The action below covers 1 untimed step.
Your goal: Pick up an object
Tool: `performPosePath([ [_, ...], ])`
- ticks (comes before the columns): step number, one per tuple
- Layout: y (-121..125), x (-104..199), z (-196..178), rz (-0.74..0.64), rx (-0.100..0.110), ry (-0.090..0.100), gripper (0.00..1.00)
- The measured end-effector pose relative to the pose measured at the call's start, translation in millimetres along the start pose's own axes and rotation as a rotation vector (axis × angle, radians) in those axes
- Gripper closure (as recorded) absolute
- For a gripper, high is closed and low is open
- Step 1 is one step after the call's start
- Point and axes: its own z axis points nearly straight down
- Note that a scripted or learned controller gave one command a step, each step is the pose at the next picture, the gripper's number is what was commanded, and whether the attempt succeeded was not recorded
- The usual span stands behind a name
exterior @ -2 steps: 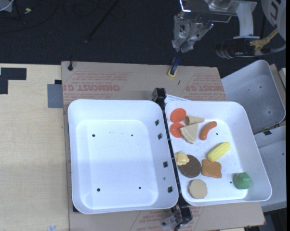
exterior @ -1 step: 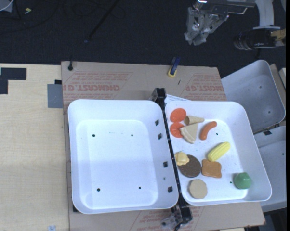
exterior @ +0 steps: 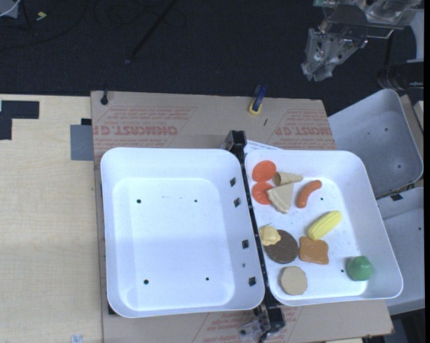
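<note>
My gripper [exterior: 319, 64] hangs high at the top right, well behind the bins and over the dark floor, with nothing between its fingers. The right bin [exterior: 376, 213] holds toy food: two orange-red slices [exterior: 263, 171], a tan wedge [exterior: 281, 197], a red sausage [exterior: 308, 193], a yellow corn cob [exterior: 324, 224], a brown round cookie [exterior: 283, 249], an orange toast piece [exterior: 313, 251], a beige disc [exterior: 294, 281] and a green ball [exterior: 358, 268].
The left bin [exterior: 115, 227] sits beside the right one on a cardboard sheet [exterior: 172, 123]. A small blue and yellow clip [exterior: 257, 100] lies on the cardboard's far edge. A grey metal plate [exterior: 383, 138] stands to the right of the bins.
</note>
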Motion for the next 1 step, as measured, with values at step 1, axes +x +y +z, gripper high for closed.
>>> performPosePath([
  [1, 0.2, -30.8, -27.8, -0.003, -0.006, 0.001, 1.0],
])
